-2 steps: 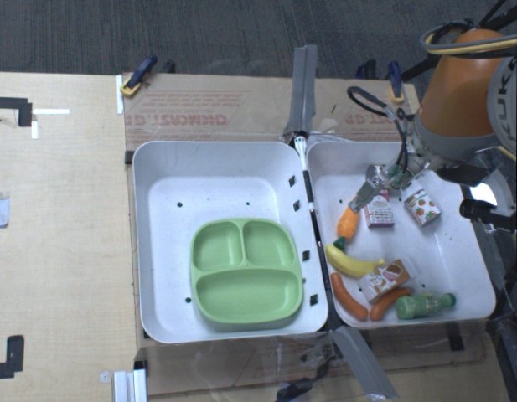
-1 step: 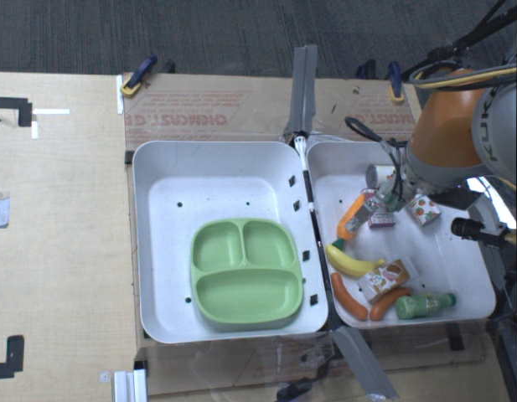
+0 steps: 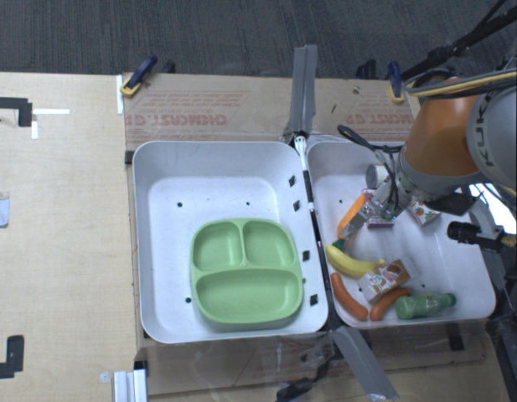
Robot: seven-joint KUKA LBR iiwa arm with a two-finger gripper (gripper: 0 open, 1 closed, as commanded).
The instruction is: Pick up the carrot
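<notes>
The carrot [image 3: 352, 213] is a short orange stick lying at a slant in the right bin [image 3: 467, 266], near the bin's left wall. My gripper [image 3: 375, 211] hangs low over the bin and comes in from the right. Its tip is right against the carrot's right side, and its body hides the spot where the two meet. The grey arm with its orange band [image 3: 442, 136] covers the bin's back right part.
In front of the carrot lie a banana [image 3: 352, 262], two reddish sausages [image 3: 348, 298], a small snack box [image 3: 384, 278] and a green bottle [image 3: 424, 306]. A red and white carton [image 3: 423, 214] sits right of the gripper. The left bin [image 3: 157, 224] holds a green divided plate [image 3: 245, 270].
</notes>
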